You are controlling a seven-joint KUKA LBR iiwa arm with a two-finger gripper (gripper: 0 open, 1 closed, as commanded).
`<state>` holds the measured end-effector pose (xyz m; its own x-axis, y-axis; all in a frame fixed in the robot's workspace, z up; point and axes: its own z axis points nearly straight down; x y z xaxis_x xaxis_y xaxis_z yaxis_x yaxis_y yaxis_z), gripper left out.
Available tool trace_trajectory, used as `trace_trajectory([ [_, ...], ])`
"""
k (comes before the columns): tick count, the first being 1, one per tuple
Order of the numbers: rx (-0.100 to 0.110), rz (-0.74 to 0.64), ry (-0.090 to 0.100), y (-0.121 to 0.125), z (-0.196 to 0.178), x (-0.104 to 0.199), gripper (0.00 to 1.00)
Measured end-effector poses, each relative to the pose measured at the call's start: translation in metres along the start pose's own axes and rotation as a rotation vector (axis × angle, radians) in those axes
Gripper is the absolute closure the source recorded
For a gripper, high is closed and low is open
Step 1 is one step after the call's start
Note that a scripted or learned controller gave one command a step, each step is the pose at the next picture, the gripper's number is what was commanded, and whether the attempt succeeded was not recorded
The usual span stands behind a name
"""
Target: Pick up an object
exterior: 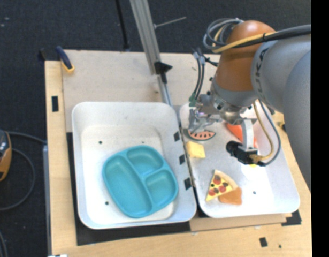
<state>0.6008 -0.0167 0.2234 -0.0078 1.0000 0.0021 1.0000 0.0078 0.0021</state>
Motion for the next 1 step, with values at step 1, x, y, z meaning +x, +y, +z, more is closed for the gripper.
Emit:
trace_trajectory([
  [1, 0.001, 0.001, 0.000, 0.0045, -0.0009, 0.0479, 1.00],
])
